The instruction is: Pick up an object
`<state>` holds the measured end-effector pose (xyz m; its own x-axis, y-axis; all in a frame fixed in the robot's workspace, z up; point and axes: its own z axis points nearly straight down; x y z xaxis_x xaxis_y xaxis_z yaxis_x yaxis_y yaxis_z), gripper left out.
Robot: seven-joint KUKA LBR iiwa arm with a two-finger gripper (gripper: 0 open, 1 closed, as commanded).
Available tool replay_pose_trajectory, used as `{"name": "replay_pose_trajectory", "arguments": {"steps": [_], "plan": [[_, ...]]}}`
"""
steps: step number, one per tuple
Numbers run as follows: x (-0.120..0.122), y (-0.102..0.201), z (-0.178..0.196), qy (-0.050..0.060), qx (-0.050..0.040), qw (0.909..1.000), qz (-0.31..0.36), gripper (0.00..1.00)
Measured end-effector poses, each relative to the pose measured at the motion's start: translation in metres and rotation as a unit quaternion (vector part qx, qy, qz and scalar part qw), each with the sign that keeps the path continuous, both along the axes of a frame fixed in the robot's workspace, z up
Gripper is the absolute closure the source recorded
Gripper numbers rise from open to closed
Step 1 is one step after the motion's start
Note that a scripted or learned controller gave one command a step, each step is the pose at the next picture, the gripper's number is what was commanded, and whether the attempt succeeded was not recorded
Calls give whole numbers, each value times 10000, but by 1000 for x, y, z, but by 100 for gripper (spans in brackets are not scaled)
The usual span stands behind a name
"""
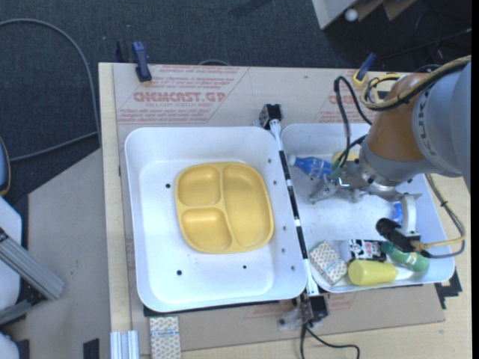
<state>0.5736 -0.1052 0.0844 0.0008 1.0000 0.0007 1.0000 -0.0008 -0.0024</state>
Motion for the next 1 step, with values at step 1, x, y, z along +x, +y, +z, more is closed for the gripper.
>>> {"name": "replay_pose_trajectory", "arguments": {"steps": [1], "plan": [[72,-49,-1,34,-3,10000,9,0]]}}
